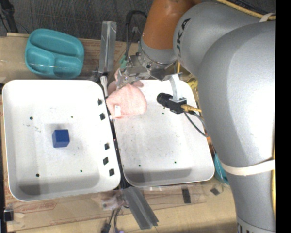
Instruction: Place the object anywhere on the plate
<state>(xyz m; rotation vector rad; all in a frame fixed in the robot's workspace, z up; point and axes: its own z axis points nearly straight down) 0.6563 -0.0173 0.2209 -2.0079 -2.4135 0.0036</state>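
At right bin's [184, 171] top-left corner I log gripper [128, 76] over pink cloth [127, 101] (grip state unclear); plate [54, 52] unreached, placement pending.

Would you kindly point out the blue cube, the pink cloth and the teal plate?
blue cube [61, 138], camera view, its top face.
pink cloth [128, 102], camera view, middle of the bundle.
teal plate [54, 53], camera view, its centre ridge.

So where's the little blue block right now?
The blue block sits on the floor of the left white bin, a bit left of its middle. It is far from the pink cloth and the gripper in the right bin.
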